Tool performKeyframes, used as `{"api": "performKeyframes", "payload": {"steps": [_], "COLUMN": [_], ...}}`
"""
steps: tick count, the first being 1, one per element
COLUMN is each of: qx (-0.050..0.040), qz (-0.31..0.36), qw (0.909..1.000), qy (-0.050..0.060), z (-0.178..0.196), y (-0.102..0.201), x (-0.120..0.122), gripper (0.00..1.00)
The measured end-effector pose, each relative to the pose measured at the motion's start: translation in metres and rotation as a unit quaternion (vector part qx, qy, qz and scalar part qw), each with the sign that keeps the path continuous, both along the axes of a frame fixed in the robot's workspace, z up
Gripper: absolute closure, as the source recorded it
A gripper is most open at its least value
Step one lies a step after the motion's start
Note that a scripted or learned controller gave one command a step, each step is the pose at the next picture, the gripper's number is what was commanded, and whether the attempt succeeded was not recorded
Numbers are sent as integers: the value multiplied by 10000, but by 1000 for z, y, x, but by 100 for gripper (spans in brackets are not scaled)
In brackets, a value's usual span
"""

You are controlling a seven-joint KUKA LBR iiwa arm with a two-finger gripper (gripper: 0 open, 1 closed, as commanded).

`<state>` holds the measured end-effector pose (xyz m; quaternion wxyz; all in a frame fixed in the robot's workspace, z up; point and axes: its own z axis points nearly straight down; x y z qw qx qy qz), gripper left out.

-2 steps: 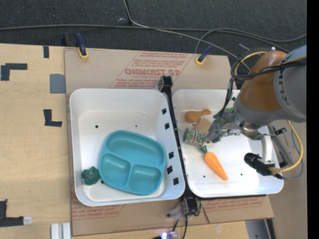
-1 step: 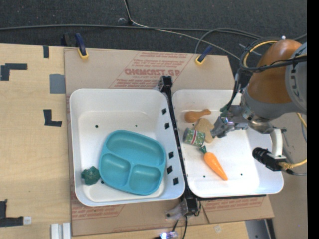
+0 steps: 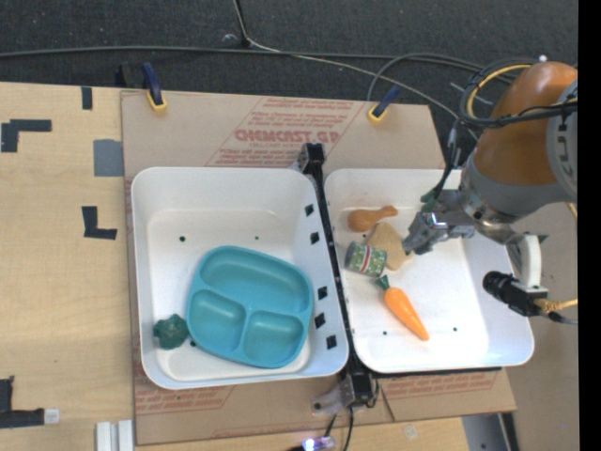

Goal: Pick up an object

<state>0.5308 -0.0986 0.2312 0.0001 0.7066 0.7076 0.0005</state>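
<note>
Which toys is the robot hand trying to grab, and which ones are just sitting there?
For the job, close by the gripper in the right bin:
- tan block
- green-labelled can
- carrot
- drumstick-shaped toy

Just lying about, in the left bin:
- teal divided plate
- small dark green toy

A dark carpeted floor (image 3: 282, 12) fills the top, crossed by a thin black cable (image 3: 239, 12). Below it lies a pale wooden bench (image 3: 56, 280) marked with black tape pieces (image 3: 94, 222). A brown cardboard sheet (image 3: 272, 134) with red print rests on it, held by two blue-and-yellow clamps (image 3: 152, 87).
</note>
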Motion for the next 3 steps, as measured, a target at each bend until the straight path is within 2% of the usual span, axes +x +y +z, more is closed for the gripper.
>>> {"api": "performKeyframes", "payload": {"steps": [1, 2, 3], "qx": [-3, 4, -5], "qz": [18, 29, 24], "qw": [10000, 10000, 10000], "qy": [15, 11, 15], "z": [-11, -2, -15], "y": [57, 108, 159], "x": [12, 17, 28], "gripper": [100, 100, 100]}}
